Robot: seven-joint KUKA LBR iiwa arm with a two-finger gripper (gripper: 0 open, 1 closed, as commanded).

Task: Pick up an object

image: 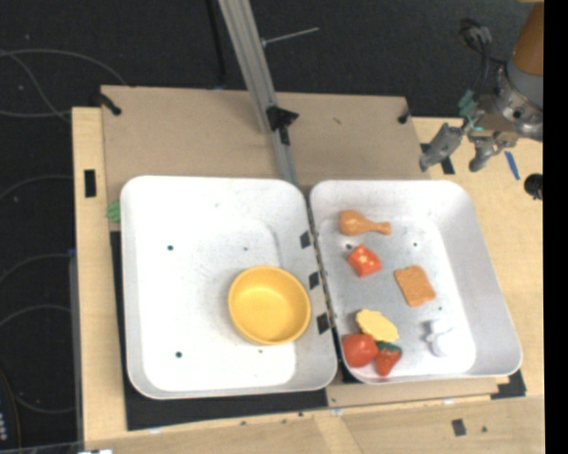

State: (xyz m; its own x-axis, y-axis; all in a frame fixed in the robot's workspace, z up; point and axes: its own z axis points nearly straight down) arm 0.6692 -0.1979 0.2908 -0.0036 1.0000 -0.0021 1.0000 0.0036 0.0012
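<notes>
My gripper [459,154] hangs above the back right corner of the right bin [473,216], its two dark fingers spread apart with nothing between them. In that bin lie an orange drumstick [362,223], a red block [364,261], a tan slice of toast [415,285], a yellow piece [376,325], a red tomato [359,350], a strawberry [387,358] and a small white object [438,337]. A yellow bowl [268,305] sits in the left bin [170,225].
A grey metal post [256,69] slants up from the seam between the bins at the back. The bins rest on a tan board [189,130], with black floor and cables around it.
</notes>
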